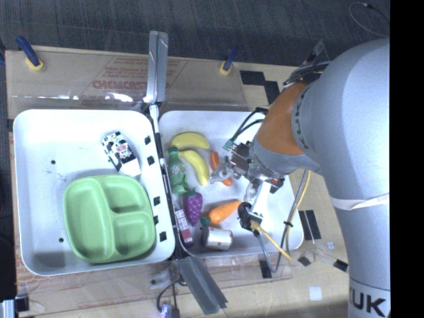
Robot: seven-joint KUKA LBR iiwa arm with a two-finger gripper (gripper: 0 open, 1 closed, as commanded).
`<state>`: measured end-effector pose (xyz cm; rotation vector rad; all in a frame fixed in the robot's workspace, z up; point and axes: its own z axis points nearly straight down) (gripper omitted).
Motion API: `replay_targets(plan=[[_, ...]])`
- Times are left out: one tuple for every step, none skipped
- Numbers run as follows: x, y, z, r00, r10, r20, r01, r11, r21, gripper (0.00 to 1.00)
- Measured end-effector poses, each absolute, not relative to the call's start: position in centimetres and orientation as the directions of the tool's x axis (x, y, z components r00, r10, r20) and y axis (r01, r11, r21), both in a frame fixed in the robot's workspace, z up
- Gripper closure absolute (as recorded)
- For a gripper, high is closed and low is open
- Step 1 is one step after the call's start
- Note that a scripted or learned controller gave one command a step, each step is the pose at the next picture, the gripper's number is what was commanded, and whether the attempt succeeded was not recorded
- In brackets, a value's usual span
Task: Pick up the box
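In the left bin [26, 177], towards its far side, the small black-and-white box [119, 149] lies just beyond the green divided plate [109, 216]. It looks light and stiff, a carton best pinched across its narrow sides. The right bin [291, 204] holds bananas [192, 152], a carrot [223, 211], grapes [193, 205], a bottle [176, 172] and a can [217, 238]. The gripper [228, 167] hovers there; whether its jaws are spread, I cannot tell.
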<state>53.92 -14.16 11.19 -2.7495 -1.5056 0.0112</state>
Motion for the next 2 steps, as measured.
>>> replay_targets(plan=[[59.8, -19.9, 20.3, 0.421, 0.907, 0.0, 0.907, -0.421, -0.005, 0.0], [53.6, -11.8, 14.5, 0.425, 0.905, -0.002, 0.905, -0.425, -0.01, 0.0]])
